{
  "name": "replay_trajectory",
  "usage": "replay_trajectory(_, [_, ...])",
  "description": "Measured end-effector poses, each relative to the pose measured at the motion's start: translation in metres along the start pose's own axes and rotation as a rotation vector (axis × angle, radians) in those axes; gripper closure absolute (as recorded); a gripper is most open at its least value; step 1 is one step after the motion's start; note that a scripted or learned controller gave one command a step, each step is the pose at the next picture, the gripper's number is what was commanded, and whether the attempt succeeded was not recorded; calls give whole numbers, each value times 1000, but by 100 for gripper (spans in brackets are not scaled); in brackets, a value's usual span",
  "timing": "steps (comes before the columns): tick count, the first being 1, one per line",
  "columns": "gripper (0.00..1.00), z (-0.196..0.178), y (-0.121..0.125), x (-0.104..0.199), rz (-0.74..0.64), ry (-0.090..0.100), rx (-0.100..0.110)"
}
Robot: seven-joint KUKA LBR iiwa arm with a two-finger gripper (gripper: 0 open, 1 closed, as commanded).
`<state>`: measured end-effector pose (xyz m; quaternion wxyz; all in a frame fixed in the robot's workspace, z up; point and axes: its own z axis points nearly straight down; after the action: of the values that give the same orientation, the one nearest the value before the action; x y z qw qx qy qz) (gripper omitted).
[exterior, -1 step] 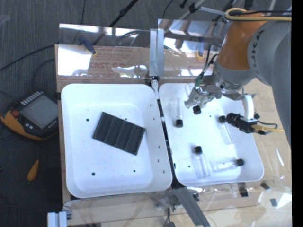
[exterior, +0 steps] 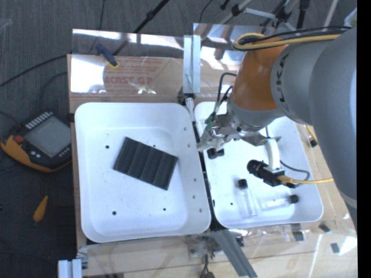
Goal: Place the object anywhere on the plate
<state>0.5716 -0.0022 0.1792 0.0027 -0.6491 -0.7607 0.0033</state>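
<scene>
Arm (exterior: 290, 80): reached in from the right, over the far part of the right bin (exterior: 310, 210).
Left bin (exterior: 93, 213): held a dark ribbed slab (exterior: 145, 163), lying flat near its middle; I took this for the plate.
Object: a small clear vial (exterior: 245, 198) with a black cap, lying near the right bin's near edge; likely light, stiff, slippery and breakable, best gripped across its body.
Gripper (exterior: 213, 139): by the bins' divider; whether its fingers stood apart, I couldn't tell.

Faint, unreadable red print on cardboard (exterior: 130, 80)
</scene>
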Motion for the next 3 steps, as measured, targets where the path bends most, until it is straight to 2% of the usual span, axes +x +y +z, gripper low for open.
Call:
replay_trajectory(1, [100,-17,64,94,-199,-1,-2])
replay_trajectory(2, [100,-87,105,156,-566,-3,-3])
replay_trajectory(3, [100,17,66,212,-846,-1,-2])
